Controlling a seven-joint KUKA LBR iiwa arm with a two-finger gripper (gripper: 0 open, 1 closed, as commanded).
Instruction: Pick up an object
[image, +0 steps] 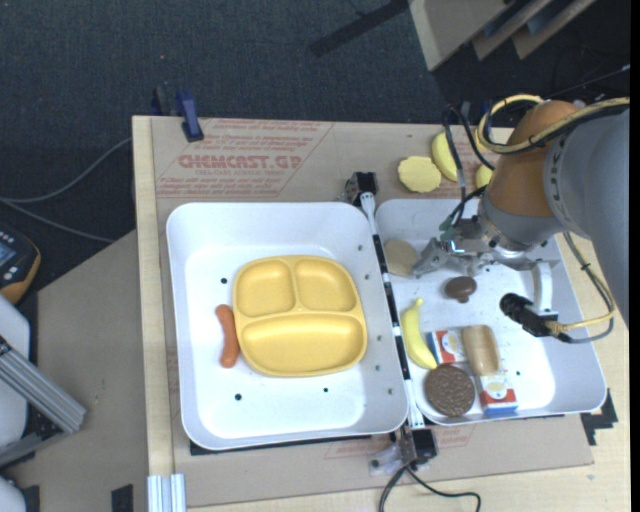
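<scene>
My gripper (452, 254) hangs low over the far part of the right bin (570, 385), under the grey arm with its orange band (530, 170). Just in front of it lies a small brown rounded piece (460, 289). A beige lump (399, 256) rests to its left against the bin wall. Nearer the front of this bin are a banana (417, 334), a brown bread roll (481, 348), a dark round disc (449, 389) and a flat red, white and blue packet (497, 396). Nothing shows in the gripper.
The left bin (195, 300) holds a yellow divided plate (298, 314) and an orange sausage (228, 334) beside it. Two yellow items (420, 173) lie on the board behind the right bin. A black part with a cable (525, 311) hangs right of the gripper.
</scene>
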